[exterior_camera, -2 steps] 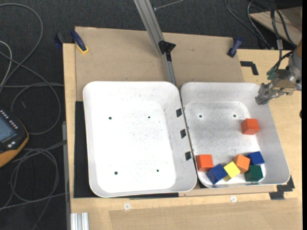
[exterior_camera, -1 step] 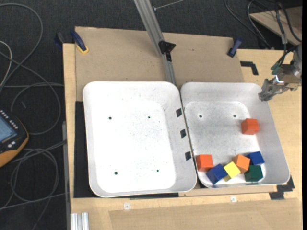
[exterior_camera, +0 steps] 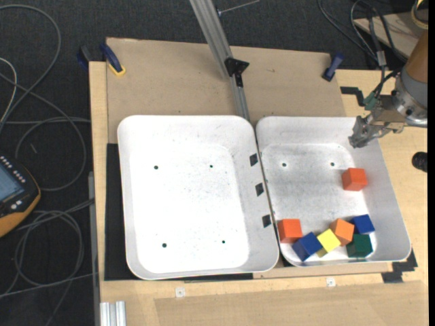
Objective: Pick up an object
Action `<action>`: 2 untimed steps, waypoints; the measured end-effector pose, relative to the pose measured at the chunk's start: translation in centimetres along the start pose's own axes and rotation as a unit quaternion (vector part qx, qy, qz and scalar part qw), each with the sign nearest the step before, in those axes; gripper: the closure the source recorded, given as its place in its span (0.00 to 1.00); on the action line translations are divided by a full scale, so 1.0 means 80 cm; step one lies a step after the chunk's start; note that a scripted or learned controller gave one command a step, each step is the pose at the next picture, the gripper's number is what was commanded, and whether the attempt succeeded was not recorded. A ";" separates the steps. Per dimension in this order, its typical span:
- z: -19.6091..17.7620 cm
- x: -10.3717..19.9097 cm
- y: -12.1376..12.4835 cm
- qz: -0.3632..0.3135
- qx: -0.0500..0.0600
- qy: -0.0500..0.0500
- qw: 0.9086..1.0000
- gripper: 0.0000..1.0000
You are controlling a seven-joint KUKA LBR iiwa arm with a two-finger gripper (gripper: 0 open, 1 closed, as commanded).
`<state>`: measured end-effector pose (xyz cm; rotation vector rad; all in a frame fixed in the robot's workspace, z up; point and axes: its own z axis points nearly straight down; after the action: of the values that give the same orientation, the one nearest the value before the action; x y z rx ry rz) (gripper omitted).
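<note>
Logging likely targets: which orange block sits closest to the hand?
The lone orange block in the right bin, just below the hand. The other two orange blocks sit in the cluster at the near edge.

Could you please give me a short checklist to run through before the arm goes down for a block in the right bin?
1. Targets present: ok. The lone orange block sits apart; six more blocks cluster at the near edge of the right bin.
2. Room around the target: ok for the lone orange block; not ok for the yellow block, packed between neighbours.
3. Gripper position: ok, above the bin's far right rim, beyond the lone block.
4. Gripper carrying nothing: ok, no block shows at its tip.
5. Finger opening: cannot tell.
</note>
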<state>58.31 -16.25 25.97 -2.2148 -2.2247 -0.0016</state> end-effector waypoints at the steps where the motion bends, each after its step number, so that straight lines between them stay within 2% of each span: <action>1: -0.010 0.066 -0.007 -0.001 0.000 0.000 1.000 1.00; 2: 0.009 0.137 -0.013 -0.001 0.001 0.000 1.000 1.00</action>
<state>57.23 -5.27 25.24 -2.2107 -2.2260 -0.0007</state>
